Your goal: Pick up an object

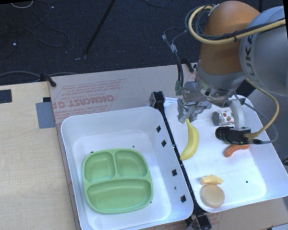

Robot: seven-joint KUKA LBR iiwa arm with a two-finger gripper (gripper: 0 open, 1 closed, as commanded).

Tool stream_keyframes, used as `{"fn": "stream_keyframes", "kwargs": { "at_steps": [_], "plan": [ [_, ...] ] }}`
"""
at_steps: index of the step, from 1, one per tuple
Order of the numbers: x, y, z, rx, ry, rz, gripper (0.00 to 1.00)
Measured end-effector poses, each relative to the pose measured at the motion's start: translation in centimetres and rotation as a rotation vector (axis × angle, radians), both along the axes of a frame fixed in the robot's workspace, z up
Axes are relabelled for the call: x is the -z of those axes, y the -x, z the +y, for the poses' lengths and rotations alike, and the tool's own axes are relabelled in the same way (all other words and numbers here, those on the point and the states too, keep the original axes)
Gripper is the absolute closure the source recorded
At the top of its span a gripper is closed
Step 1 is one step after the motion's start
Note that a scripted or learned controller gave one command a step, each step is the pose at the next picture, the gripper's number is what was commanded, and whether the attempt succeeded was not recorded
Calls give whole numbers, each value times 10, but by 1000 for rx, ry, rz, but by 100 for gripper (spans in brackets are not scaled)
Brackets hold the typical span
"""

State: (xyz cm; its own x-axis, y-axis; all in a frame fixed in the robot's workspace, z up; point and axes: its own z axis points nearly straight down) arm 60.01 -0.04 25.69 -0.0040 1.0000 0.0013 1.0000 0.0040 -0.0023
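In the right bin (271, 184) lies a yellow banana (191, 142), lengthwise near the bin's left wall. My gripper (188, 113) hangs at the bin's far left corner, right over the banana's far tip; whether it touches the tip is unclear. Nothing shows between its fingers. A small white can with red marks (223, 116) lies just right of the gripper. An orange curved piece (236, 149) lies further right. A round tan bun (213, 196) and a small yellow chunk (211, 180) sit near the bin's front edge.
The left bin (72, 147) holds a green divided plate (118, 180). A black-clipped divider (171, 150) separates the two bins. The arm's grey and orange body (233, 37) looms over the right bin's far side. Cardboard and wooden bench surround the bins.
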Motion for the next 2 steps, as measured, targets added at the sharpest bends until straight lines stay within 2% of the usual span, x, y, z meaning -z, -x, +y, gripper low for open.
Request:
{"fn": "stream_keyframes", "kwargs": {
  "at_steps": [1, 2],
  "plan": [
    [10, 1, 41, 1, 1, 3, 100],
    [12, -2, 94, 0, 1, 1, 100]
  ]
}}
